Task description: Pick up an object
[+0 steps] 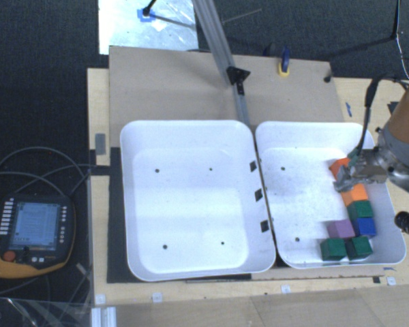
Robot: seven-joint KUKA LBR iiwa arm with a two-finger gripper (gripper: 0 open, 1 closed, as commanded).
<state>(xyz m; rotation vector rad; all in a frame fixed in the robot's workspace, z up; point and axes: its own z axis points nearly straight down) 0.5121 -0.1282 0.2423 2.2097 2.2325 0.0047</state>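
The pincer (347,177) sits low over small orange blocks (355,193) in the right white bin (296,148); its spread I cannot tell. Crowded neighbours could jam or deflect a grasp.

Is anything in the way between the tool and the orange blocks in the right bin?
Nothing visible. The tool is already down at the orange blocks by the right bin's right wall. The nearest neighbours, a green block and a blue one, sit on the near side, not between.

Arm reaches in from right, wrist angled down-left, end effector (347,176) low, fingers' state unclear.
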